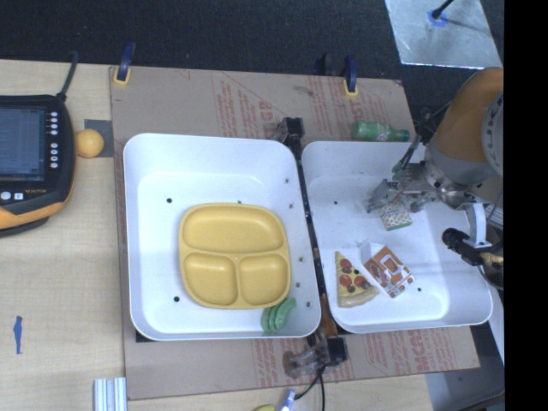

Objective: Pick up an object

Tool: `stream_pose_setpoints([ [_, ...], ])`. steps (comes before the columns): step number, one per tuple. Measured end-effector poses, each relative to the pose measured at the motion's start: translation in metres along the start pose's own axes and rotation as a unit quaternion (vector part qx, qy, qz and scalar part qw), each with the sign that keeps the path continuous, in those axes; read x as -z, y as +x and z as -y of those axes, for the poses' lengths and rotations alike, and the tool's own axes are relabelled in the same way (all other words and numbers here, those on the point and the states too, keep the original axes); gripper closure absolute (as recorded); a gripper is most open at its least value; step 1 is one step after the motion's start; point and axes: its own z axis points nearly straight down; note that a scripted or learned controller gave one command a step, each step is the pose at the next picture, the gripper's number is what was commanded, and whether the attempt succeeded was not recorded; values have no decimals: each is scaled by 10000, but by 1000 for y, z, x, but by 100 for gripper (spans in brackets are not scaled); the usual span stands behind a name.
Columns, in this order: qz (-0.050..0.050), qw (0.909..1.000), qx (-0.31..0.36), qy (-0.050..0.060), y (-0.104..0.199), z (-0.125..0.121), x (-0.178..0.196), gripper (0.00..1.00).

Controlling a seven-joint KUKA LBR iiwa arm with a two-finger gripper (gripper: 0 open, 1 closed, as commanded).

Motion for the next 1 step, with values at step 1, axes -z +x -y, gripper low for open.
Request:
stream_pose_setpoints([
  [1,6,10000,10,-6,-1,-1,11,100],
])
